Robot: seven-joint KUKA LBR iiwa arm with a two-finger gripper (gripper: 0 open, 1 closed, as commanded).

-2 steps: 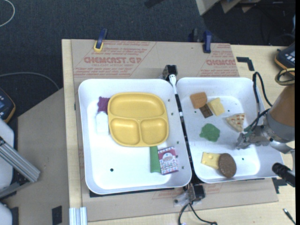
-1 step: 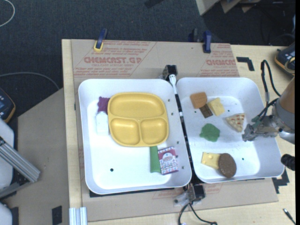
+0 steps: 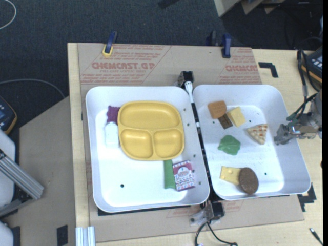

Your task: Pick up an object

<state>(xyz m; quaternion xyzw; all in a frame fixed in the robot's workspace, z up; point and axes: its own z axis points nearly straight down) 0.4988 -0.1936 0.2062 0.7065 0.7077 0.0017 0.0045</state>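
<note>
Hovering at right bin's (image 3: 294, 152) right rim, gripper (image 3: 285, 136) carries nothing visible; finger state: cannot tell. Nearest target pizza slice toy (image 3: 259, 132), just left, apart from neighbours. Advise: centre over slice, descend vertical, avoid rim

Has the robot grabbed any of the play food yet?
Not yet. Done: the gripper has reached the right bin's right edge. In hand: nothing seen between its fingers. Left: grabbing something. The pizza slice sits closest, and the green leaf, cheese and brown cookie all lie on the bin floor.
</note>
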